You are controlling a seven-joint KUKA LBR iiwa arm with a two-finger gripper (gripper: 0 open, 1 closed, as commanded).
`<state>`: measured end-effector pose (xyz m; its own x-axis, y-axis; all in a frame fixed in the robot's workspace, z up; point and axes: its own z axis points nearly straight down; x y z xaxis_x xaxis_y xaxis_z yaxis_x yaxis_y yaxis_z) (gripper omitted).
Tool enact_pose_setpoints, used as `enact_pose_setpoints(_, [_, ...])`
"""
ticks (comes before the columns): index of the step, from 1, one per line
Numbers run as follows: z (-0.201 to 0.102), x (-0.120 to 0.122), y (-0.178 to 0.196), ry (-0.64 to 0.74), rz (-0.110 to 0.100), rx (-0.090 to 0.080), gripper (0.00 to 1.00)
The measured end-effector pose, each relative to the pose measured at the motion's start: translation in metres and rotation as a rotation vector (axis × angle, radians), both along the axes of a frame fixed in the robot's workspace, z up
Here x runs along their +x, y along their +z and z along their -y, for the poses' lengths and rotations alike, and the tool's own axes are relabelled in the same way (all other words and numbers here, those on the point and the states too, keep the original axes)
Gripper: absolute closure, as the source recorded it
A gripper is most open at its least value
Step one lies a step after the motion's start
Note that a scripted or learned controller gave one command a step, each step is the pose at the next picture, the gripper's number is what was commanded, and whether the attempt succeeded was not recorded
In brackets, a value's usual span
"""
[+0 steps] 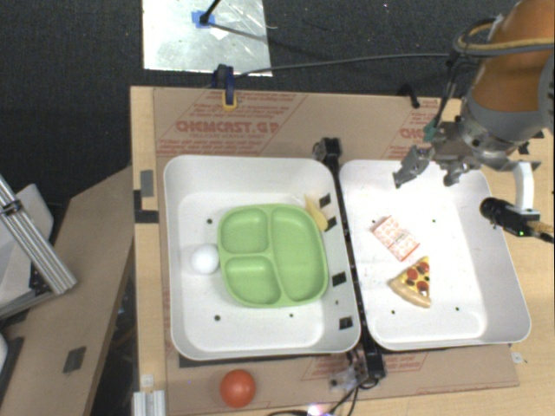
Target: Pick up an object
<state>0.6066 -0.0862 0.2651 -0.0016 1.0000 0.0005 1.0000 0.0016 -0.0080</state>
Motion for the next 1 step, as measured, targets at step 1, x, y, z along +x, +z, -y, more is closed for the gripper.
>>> enact_pose_setpoints(1, [0.0,0.0018,0.0053,0.001,0.01,-0.001,0.0])
